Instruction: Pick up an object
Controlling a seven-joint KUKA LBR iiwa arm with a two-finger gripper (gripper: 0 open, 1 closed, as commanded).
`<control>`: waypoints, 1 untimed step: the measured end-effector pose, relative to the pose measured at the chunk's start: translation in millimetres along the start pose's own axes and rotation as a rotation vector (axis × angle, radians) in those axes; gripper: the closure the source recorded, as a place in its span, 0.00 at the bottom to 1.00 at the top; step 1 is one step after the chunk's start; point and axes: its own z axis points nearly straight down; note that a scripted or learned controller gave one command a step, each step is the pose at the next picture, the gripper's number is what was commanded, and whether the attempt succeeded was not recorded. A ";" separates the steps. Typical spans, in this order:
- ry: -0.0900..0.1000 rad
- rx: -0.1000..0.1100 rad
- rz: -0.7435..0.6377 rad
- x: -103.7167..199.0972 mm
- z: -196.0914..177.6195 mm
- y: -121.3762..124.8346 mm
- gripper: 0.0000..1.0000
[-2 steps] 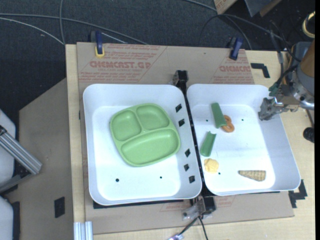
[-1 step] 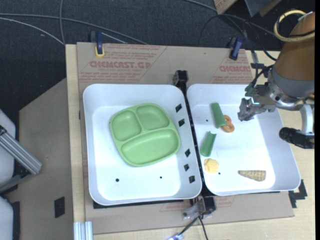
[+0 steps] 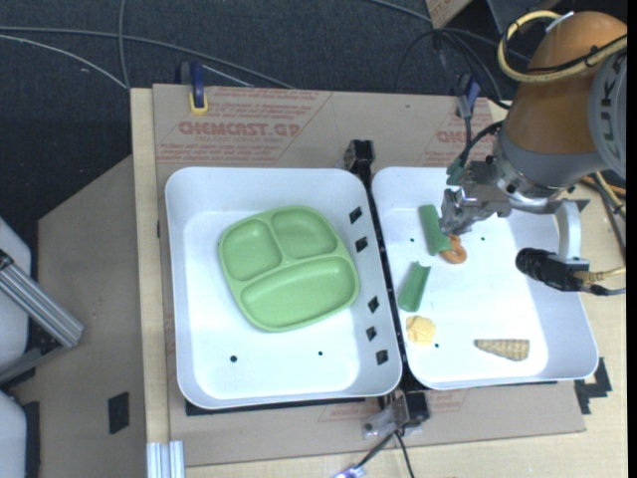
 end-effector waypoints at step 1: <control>0.001 0.004 0.000 56.6 4.2 -6.4 1.00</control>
